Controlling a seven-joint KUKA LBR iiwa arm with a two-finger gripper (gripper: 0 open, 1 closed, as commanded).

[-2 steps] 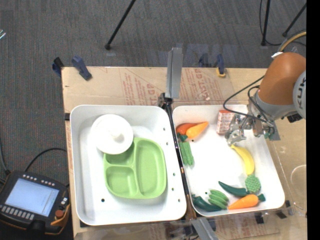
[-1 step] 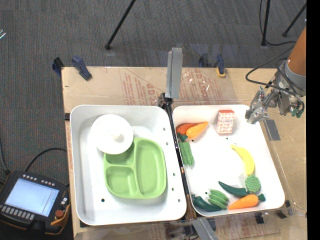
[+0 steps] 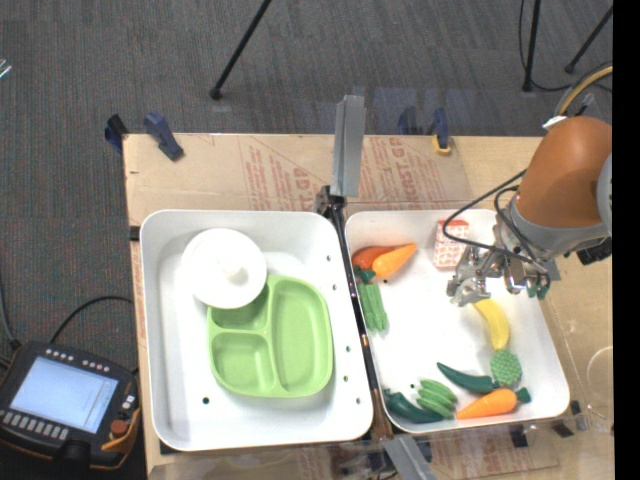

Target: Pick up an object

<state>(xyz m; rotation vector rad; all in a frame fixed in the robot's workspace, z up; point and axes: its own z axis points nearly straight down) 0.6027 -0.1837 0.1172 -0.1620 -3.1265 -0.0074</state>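
Observation:
The right bin holds toy foods. An orange carrot and a green bean pod lie along its left wall. A red-and-white packet sits at the back. A yellow banana lies near the right wall, with a green textured fruit below it. At the front are a dark green cucumber, a second carrot and green pods. My gripper hangs low over the bin, just above the banana's upper end and to the right of the packet.
The left bin holds a green divided tray and a white round lid overlapping the tray's top left corner. A grey post stands behind the divider between the bins. A teach pendant lies at the lower left.

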